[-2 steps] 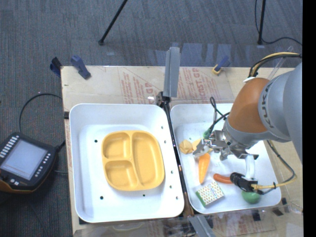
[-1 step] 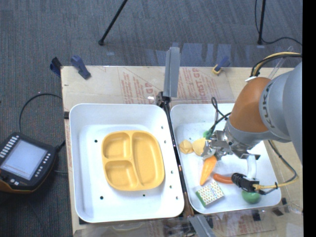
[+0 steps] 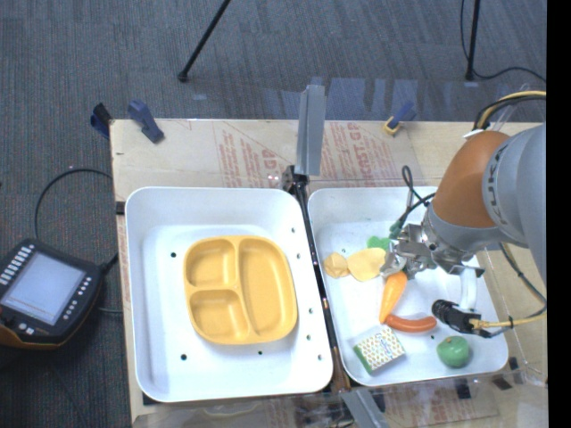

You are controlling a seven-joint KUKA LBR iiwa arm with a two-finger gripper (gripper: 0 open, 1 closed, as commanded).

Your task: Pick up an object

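Note:
My gripper [image 3: 399,259] is low in the right bin [image 3: 343,212], directly over the top end of an orange carrot [image 3: 391,299] that lies slanted toward the bin's front. Just left of the gripper lies a pale yellow piece [image 3: 355,264], touching or nearly touching it. A small green item [image 3: 379,242] pokes out behind the gripper, partly hidden by it. A red-orange sausage [image 3: 412,323] lies in front of the carrot's tip. At the bin's front are a checkered green-and-white box [image 3: 381,349] and a green apple [image 3: 454,351].
The left bin [image 3: 147,239] holds a yellow divided plate [image 3: 239,289] in its middle. The arm [image 3: 486,185] comes in from the right over the right bin's back corner. A grey post [image 3: 310,132] stands behind the seam between the bins.

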